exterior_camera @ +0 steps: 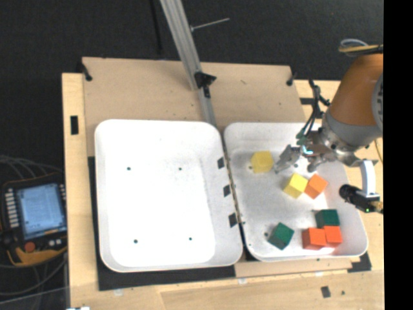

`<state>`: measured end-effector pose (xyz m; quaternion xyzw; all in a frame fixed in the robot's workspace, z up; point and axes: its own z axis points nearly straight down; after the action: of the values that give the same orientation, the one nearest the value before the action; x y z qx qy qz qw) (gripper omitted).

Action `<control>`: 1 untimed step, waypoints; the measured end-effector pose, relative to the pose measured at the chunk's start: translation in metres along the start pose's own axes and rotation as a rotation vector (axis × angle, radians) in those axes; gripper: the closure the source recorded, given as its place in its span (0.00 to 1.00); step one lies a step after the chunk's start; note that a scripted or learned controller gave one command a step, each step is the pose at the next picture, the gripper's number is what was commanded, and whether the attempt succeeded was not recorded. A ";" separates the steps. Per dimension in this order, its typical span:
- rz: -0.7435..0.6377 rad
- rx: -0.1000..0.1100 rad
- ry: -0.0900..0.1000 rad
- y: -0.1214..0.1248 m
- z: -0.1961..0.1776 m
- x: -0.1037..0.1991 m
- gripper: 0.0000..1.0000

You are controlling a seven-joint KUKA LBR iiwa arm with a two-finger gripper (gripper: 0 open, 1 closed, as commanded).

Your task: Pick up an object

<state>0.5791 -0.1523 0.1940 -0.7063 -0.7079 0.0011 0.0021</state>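
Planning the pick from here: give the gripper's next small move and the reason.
Probably a short drop straight down, then close. The gripper looks open and hangs in the right bin with nothing between its fingers, between the yellow round piece and the yellow block. Which one it targets is unclear.

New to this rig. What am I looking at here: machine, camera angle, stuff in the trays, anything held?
One fixed camera looks down at a slant on a bench with two shallow white bins. The grey and orange robot arm reaches in from the right, its end effector over the right bin. In that bin lie a yellow round piece, a yellow block, an orange block, two green blocks and an orange-red pair. Nothing visibly sits between its fingers. The left bin holds no blocks.
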 end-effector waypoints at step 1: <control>0.001 -0.006 -0.001 0.001 -0.003 0.000 0.00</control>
<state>0.5802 -0.1523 0.1970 -0.7065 -0.7077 -0.0007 -0.0002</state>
